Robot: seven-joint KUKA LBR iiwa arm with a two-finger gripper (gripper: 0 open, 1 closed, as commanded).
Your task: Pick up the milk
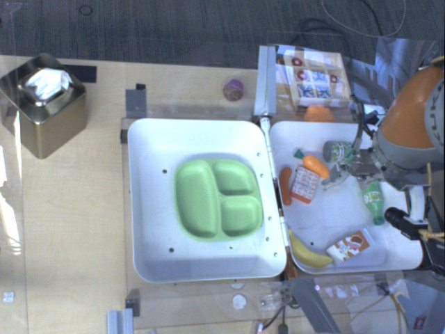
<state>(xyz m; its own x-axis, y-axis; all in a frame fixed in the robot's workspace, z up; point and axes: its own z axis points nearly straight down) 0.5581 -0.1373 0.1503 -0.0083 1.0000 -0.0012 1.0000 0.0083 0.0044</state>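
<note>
Nearest you, bottom of the right bin (pixel 410 259): a small carton (pixel 350 246) with red-brown print, lying flat, and a banana (pixel 308 254) just left of it along the front-left corner. Which carton is the milk you can't confirm; no lettering is readable on either. Second carton (pixel 304 184), white with red pattern, lies tilted near the bin's left wall, a carrot (pixel 314 164) touching its top end, a red-orange stick (pixel 285 186) beside it. Green bottle (pixel 373 200) sits right of center, a tin can (pixel 337 150) farther back. Gripper (pixel 354 164) hovers low near the can, nothing visibly between its fingers; open or closed, you can't tell. Left bin (pixel 146 186) holds a green divided tray (pixel 217 198). Metal box (pixel 47 106) stands on the bench (pixel 62 242) far left.
</note>
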